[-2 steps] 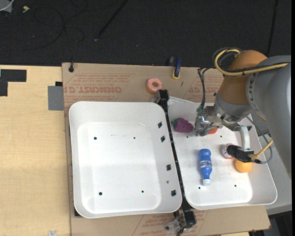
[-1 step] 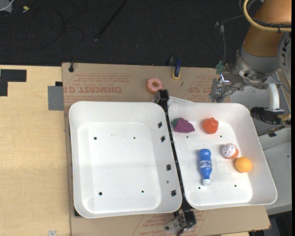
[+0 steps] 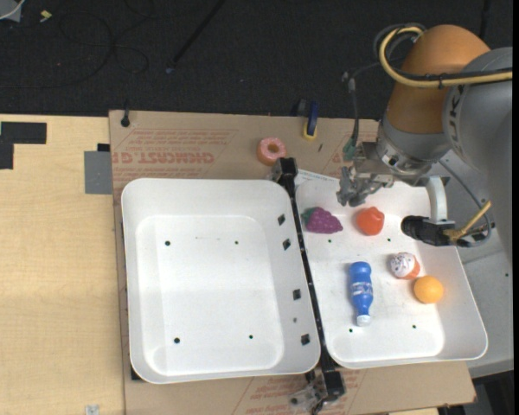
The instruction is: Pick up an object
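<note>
Nearest, blue bottle (image 3: pixel 360 292) lies well below the jaws, which hover beside the red object (image 3: pixel 371 221), spread unclear.

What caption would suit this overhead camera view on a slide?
Robot arm's claw hovers over the right bin holding a blue bottle, orange ball, red object and purple grapes.

I make out upside-down red print on the cardboard sheet (image 3: pixel 199 150) behind the bins, too blurred to spell, bottle (image 3: pixel 360 292) label unreadable

Light: even, overhead | shadows: soft | focus: perhaps slightly soft
</note>
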Controlling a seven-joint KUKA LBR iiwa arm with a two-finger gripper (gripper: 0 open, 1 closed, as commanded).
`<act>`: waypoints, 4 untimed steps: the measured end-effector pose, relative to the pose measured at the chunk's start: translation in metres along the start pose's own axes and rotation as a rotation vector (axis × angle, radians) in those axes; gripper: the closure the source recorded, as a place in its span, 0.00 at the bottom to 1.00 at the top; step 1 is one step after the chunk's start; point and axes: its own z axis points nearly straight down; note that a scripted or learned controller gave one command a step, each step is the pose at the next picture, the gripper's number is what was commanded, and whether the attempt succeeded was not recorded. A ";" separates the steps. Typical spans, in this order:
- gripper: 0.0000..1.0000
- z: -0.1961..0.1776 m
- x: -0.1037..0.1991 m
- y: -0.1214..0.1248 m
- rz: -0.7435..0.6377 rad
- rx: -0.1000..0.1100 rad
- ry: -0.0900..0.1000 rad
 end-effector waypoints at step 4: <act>1.00 -0.027 0.111 0.002 0.000 -0.008 -0.001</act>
